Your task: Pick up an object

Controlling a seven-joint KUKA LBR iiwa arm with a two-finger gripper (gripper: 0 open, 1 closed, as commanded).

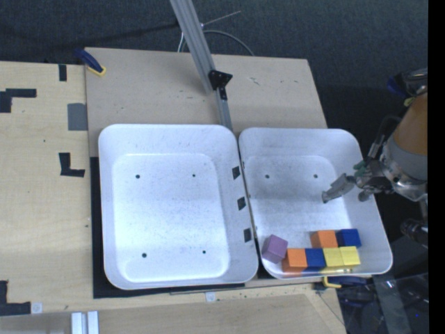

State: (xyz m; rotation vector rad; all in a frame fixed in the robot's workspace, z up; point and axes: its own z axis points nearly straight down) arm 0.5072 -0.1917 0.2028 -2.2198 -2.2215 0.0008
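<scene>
A pale wooden bench meets dark blue carpet, crossed by a slanted metal bar.

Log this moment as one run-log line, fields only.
phase: approach | gripper: over right bin, above blocks | blocks: clustered at near edge, untouched | purple block: apart, leftmost | grasp: none

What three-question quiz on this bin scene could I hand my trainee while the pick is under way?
1. True or false: the blocks lie in the left bin.
2. Which colour has a single block only? A) orange B) purple C) yellow
3. Fill in: the claw hangs over the ____ bin, apart from the blocks.

Key
1. False. They sit along the near edge of the right bin.
2. B. The purple block is alone at the row's left end; orange, blue and yellow each show two.
3. Right.
</scene>
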